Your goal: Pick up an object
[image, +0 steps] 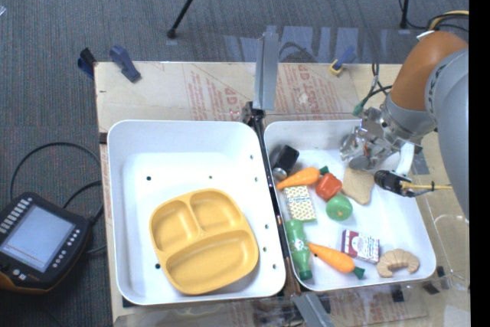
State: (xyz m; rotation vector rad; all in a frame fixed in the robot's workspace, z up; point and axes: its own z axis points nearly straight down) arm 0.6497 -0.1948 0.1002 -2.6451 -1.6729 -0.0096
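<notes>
The gripper point(366, 152) sits low over the upper right part of the right bin point(398, 230), hanging from the grey arm with its orange band point(429, 69) at the right edge of the frame. Whether it is released or clenched cannot be told from this angle, and nothing shows in its grasp.

Just below it lies a tan slice of bread point(357, 185), and left of that a red pepper point(328, 185) touching a green apple point(338, 207). Further left, an orange carrot point(298, 178) lies at a slant, with a black cylinder point(283, 159) above it near the bin's left wall and a small yellow patterned box point(300, 204) below it. A green bottle point(299, 249) lies along the left wall toward the bottom of the frame, and a second carrot point(333, 257) stretches beside it. A red and white packet point(360, 246) and a croissant point(399, 262) lie in the lower right corner of the bin.

The left bin point(134, 165) holds a yellow divided plate point(204, 241) in its lower half. A handheld control screen point(34, 237) rests on the floor at the lower left of the frame.
</notes>
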